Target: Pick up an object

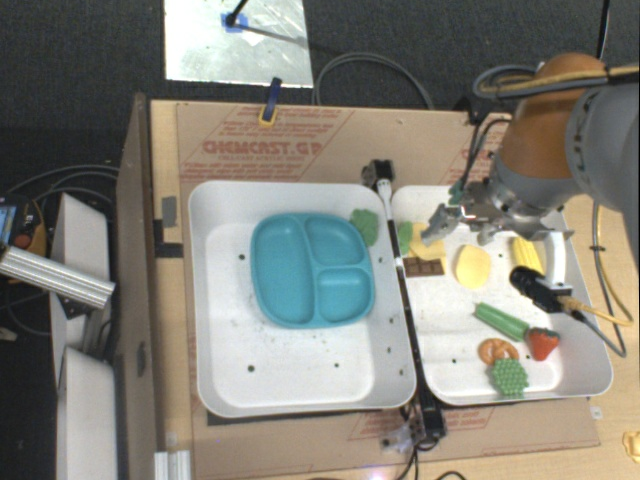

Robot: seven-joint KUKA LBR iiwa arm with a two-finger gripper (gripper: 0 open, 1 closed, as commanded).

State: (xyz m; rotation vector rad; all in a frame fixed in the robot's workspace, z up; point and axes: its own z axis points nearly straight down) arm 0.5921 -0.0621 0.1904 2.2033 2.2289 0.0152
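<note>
Around the bins
Brown cardboard sheet (pixel 262 140) under both; a silvery sheet (pixel 238 28) on dark carpet (pixel 70 58) behind; cables (pixel 60 183) and a metal bar (pixel 55 276) at left

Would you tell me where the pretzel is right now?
The pretzel lies in the right bin, near its front edge, just above the green bumpy toy and left of the strawberry.

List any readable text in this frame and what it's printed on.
"CHEMCAST GP": red print, seen upside down, on the brown board behind the left bin; the last letters are uncertain.
Smaller red lines above and beside it on the same board: too blurred to read.
More red print at the board's front edge: too blurred to read.
No readable text on the blue tray or the toy foods.
</note>
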